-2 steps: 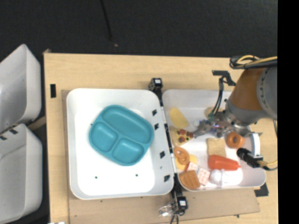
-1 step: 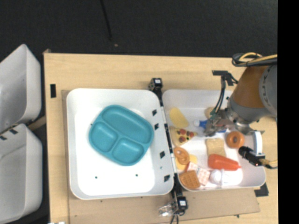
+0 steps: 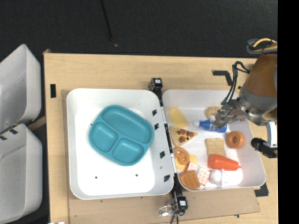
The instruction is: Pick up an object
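The jaws [image 3: 223,118] hang low in the right bin [image 3: 254,178], just above a small blue object [image 3: 205,124] that lies beside them at their 9 o'clock; whether they are open or closed I cannot tell, and nothing is seen between them. This blue object seems the thing to pick. It looks like a small plastic toy, probably light, stiff and somewhat smooth, so it may slip; I would take it across its narrow middle. At 5 o'clock from the jaws lies an orange ring [image 3: 235,139], below it a carrot-like piece [image 3: 223,162] and a cracker-like piece [image 3: 216,146]. At 9 o'clock, further away, is a yellow piece [image 3: 178,117]. The left bin [image 3: 79,181] carries a teal divided plate [image 3: 120,134]; both bins rest on the counter [image 3: 93,69].
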You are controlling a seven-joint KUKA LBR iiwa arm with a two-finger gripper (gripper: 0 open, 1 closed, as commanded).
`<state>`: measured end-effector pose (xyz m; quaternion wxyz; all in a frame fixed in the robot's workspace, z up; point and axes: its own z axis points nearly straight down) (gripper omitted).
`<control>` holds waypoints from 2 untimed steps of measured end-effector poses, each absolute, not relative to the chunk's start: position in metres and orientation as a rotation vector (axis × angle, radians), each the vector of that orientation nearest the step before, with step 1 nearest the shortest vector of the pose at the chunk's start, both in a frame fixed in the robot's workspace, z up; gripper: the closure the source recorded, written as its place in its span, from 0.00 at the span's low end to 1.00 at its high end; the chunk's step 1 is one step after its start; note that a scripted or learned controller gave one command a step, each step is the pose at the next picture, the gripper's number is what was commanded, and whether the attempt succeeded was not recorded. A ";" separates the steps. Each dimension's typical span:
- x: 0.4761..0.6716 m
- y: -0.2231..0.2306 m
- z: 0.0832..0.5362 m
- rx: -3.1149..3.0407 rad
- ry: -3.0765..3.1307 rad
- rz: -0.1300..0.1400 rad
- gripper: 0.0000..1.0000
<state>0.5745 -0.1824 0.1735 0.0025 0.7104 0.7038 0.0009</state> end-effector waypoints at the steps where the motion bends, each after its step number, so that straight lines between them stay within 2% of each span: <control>1: 0.582 -0.183 0.235 2.214 2.219 0.004 1.00; 2: 0.583 -0.184 0.240 2.216 2.226 -0.001 1.00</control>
